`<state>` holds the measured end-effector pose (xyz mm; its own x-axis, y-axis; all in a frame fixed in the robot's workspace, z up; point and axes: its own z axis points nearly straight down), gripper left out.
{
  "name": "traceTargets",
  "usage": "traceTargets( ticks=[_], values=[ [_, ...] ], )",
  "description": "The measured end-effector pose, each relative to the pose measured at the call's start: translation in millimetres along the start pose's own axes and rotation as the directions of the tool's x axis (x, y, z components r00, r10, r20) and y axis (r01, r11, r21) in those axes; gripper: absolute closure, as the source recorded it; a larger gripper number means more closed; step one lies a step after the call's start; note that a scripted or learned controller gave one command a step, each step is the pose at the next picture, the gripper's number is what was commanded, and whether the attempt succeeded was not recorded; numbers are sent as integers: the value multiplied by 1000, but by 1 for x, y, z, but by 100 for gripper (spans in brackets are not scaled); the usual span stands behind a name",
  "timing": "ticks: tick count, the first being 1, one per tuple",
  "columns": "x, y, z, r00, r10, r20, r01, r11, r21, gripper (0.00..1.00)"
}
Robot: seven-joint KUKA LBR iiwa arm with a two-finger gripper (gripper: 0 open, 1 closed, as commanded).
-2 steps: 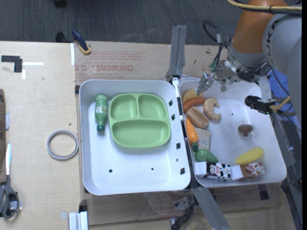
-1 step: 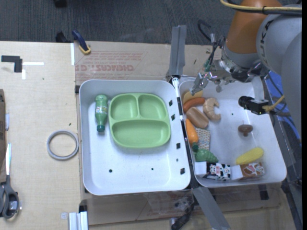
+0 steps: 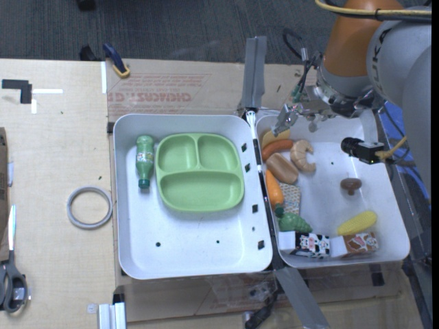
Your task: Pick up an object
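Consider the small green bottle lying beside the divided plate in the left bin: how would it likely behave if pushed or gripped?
The green bottle lies on its side, so it would probably roll if nudged sideways. It looks like rigid, smooth plastic, likely light and perhaps slippery. The green plate close beside it may limit access.

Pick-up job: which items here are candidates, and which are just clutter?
Job:
gripper, above the right bin's far left corner
croissant
hot dog
bread roll
carrot
corn
mushroom
bottle
green tray

Lying about:
tape ring
scissors
clamp
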<state>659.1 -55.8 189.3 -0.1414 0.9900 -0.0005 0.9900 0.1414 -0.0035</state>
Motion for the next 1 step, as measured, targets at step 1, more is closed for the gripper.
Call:
traceTargets(
  ticks=[1],
  values=[
    [-46, -47, 86, 983, 185, 0, -185, 983, 1, 0]
  ],
)
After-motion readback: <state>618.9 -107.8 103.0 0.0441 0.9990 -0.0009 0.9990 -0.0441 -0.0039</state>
